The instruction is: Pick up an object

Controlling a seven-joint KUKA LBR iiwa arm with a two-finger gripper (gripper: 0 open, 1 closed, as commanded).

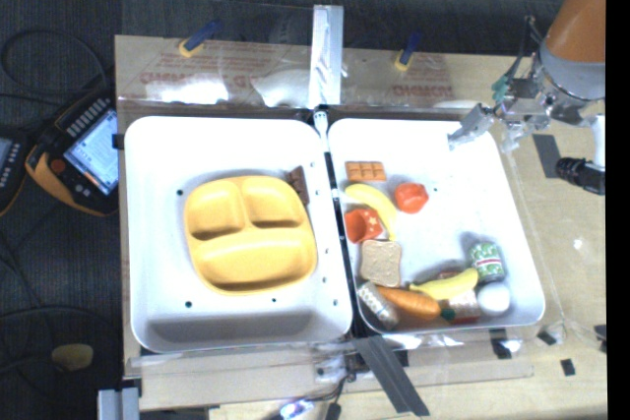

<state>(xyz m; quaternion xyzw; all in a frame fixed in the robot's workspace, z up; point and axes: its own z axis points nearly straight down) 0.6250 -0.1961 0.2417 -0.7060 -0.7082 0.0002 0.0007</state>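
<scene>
While the pincer point(471, 128) hovers upper right, the tomato point(410, 198) lies below-left.

Divided tray point(251, 233) in left bin point(157, 211); toy foods crowd right bin point(492, 202).

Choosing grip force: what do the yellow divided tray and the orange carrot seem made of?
The yellow divided tray looks like moulded plastic: smooth, uniform colour, soft sheen. The orange carrot is probably toy plastic, evenly coloured and slightly glossy, though the view is too coarse for certainty.

The grey arm point(581, 25) with its orange band slants in from the right, its tool point(471, 128) held low.
</scene>
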